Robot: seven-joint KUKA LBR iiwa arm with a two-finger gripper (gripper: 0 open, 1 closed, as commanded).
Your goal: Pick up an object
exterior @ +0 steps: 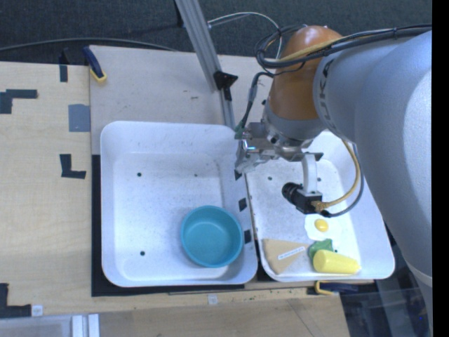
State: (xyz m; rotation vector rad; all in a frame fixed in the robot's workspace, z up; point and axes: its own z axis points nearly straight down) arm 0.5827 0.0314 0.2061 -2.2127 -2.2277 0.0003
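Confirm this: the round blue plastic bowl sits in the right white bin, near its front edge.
Wrong bin. The camera view shows the round blue plastic bowl in the left shallow white bin, near its front edge; the right shallow white bin holds the small food-shaped toys.

So the bench [42, 188] I'm working over is light wood with a paler board [154, 83] laid across the back. Two shallow white bins sit on it side by side, touching in the middle: the left bin [116, 188] and the right bin [375, 255]. There's dark tape [69, 167] stuck on the wood at left, plus a blue-and-yellow clamp [95, 65] at the board's corner.
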